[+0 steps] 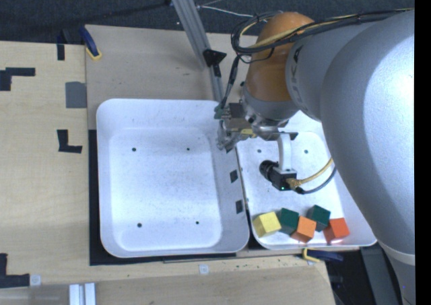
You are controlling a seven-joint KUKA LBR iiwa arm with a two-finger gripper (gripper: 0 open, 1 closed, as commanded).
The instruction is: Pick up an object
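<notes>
Looming largest, nearest the lens, the grey robot arm sweeps in across the right white plastic bin and covers much of that bin's far and right sides. Beneath it, along the bin's near edge, sits a tight cluster of small cubes: a yellow cube, a dark green cube, an orange cube, a second dark green cube and a red-orange cube. They touch or nearly touch, probably because they have slid together against the low wall, which would make a clean grasp on any one of them awkward.

Farther in, the orange band above the wrist hangs over the ridge between the bins, and the hand sits at that ridge, well apart from the cubes. Its fingers are lost against dark hardware, so I cannot tell whether it is wide or narrow; nothing shows between them. A small black fitting with a yellow cable dangles below the wrist.

Beside it lies the left white plastic bin, speckled. Beyond, the wooden bench carries black tape marks, and a slanted grey metal bar is cut off at the far edge.
</notes>
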